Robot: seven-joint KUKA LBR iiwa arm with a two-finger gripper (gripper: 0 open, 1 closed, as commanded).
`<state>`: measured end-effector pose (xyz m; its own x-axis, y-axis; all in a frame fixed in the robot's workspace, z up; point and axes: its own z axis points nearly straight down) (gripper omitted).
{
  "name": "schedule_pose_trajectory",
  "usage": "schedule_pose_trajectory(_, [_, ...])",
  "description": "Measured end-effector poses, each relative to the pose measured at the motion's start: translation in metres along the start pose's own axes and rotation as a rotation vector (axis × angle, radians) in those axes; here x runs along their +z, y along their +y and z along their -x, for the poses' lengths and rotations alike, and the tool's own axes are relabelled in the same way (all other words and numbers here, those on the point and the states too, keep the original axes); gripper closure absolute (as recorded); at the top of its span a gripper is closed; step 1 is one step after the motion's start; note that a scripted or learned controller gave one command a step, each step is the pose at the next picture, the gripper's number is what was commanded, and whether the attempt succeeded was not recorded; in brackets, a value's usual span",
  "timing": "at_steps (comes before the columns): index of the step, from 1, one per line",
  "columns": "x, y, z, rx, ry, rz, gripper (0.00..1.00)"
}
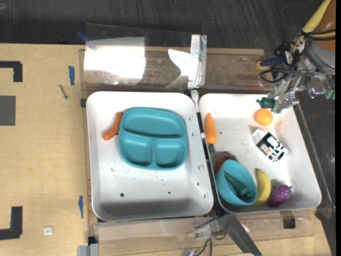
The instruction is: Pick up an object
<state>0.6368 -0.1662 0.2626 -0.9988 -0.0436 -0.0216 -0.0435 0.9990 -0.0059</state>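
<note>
Gripper over right bin's far corner.
Poised just beside orange ball, likely the pick target; finger opening indeterminable, nothing visibly held.

A robotics lab bench — two white bins fixed side by side on a cardboard-covered top marked with black tape, toy food such as a plastic banana inside — beside a cabled arm.

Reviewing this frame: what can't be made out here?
- tool: cables and glare in the camera view blur its fingers, open or shut unclear.
- Brown thing behind the blue bowl: mostly hidden by the bowl.
- Black-and-white card: print too small to read.
- Arm: cut off by the top edge.
</note>
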Motion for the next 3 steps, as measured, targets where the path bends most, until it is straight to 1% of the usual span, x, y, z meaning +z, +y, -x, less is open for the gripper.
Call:
schedule_pose_trajectory(1, [0.018,0.025,0.031,0.025,0.013,0.007,1.0])
schedule_pose_trajectory(2, [-0.008,0.078,0.036,0.16,0.009,0.006,1.0])
schedule_pose_trajectory(3, [0.053,0.125,0.0,0.163,0.021,0.007,1.0])
